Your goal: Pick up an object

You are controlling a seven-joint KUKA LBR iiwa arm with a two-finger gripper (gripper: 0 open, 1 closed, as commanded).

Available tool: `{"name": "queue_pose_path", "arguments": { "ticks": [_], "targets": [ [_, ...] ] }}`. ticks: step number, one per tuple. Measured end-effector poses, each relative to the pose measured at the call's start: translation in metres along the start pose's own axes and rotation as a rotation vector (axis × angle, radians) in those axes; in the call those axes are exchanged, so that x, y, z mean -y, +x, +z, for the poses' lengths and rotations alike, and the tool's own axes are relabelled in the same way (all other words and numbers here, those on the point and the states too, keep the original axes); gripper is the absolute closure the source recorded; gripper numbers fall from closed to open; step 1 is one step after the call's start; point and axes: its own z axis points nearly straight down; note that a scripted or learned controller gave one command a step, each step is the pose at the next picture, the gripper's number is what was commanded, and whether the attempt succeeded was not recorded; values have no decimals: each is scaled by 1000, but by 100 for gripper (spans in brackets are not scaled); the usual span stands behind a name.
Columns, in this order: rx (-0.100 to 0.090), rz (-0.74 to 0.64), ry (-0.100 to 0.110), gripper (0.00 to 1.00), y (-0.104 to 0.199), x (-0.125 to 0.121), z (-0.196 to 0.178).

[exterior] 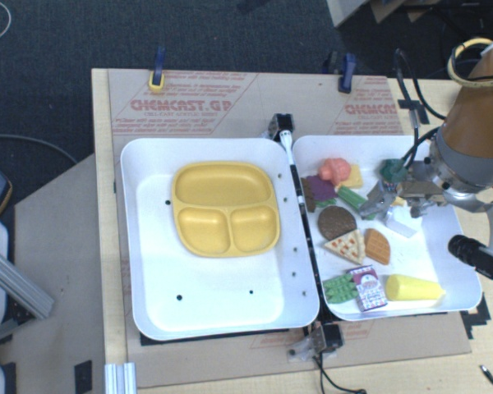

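Camera view
Gripper (384, 201): low over the right bin (452, 302), just right of the green piece (352, 197) — whether released or clenched, cannot tell.
Hold: nothing visibly grasped.
Arm (476, 130): grey, cut off at the frame's right edge; it hides the right bin's far corner.
Hard to make out: a dark teal lump (392, 169) beside the wrist; kind unclear.
Toys, right bin: pink piece (335, 170) and purple piece (318, 190) by the divider; brown disc (336, 219), pizza slice (347, 245), yellow block (412, 287) nearer the front.
Left bin (148, 294): yellow divided tray (225, 207) — well left of the gripper.
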Motion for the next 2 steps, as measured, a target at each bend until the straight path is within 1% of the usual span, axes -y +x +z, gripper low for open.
{"name": "queue_pose_path", "arguments": {
  "ticks": [1, 2],
  "targets": [
    [2, -2, -11, 0, 0, -2, -5],
    [0, -2, -5, 0, 9, -5, 43]
  ]
}}
